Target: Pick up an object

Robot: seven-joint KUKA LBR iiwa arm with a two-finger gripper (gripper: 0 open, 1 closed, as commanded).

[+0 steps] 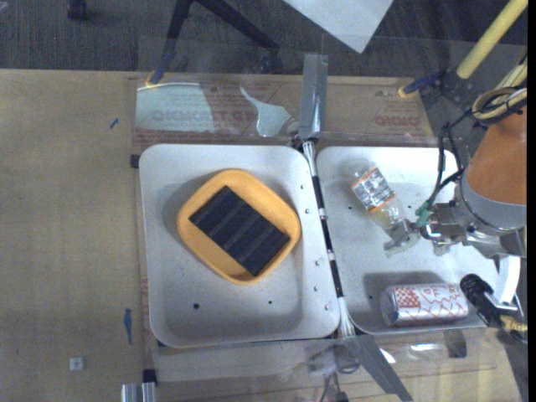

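Though I see print on both items in the right bin (368,312), none is readable. Small clear plastic bottle (374,193), crinkly orange/white label, lies upper centre of that bin. Cylindrical can (425,302), red-white lattice pattern, lies on its side lower right. Gripper (400,235) sits just below bottle; can't tell its state. Left bin (167,308): rounded orange dish w/ dark ribbed slab (239,225).
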